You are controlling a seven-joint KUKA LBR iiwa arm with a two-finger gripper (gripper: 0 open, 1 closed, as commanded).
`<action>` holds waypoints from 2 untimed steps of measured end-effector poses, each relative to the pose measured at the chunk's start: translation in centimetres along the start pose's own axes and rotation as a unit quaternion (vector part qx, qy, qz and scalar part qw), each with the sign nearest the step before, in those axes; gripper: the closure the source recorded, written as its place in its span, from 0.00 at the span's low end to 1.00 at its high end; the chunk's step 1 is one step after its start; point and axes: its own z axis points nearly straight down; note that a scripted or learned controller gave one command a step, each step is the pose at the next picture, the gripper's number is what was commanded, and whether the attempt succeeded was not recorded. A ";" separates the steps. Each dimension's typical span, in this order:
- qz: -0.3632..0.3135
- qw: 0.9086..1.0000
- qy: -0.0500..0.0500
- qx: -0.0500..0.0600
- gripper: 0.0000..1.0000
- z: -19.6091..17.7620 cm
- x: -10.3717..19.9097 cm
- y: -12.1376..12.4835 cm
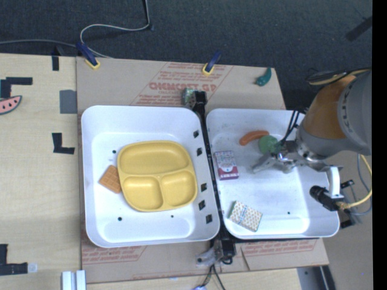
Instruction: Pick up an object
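- Camera view, looking down on the bench: two shallow white bins side by side on a cardboard sheet (175, 80), left bin (97, 180) and right bin (302, 222), their inner walls touching along a black divider with clips
- Left bin: a yellow divided plate (157, 175) lies flat near the middle, three compartments facing up; an orange cracker-like square (110, 179) pokes out from under the plate's left edge, partly covered by it
- Right bin: an orange carrot-shaped piece (253, 137) lies toward the far side, with a green object (267, 143) touching its right end
- A small red-and-white box (226, 164) lies flat just right of the divider, mid-depth
- A patterned packet (246, 215) lies tilted near the near wall, well apart from the box
- Arm (332, 116) reaches in from the right over the right bin's right half, grey with the orange band showing
- Gripper (263, 162) points left, low over the bin floor, just near of the green object and right of the box; its fingers look spread apart with nothing between them, though the tips are small and hard to read
- Outside the bins: a teal scrap (263, 77) on the cardboard's far right corner; yellow-and-blue clamps (89, 57) at the far edge; a black cable (115, 28) loops across the dark floor
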 end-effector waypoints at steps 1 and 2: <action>0.000 1.000 -0.001 0.000 0.00 0.1 1.6 9.0; -0.001 1.000 -0.003 0.000 1.00 -0.9 1.6 9.0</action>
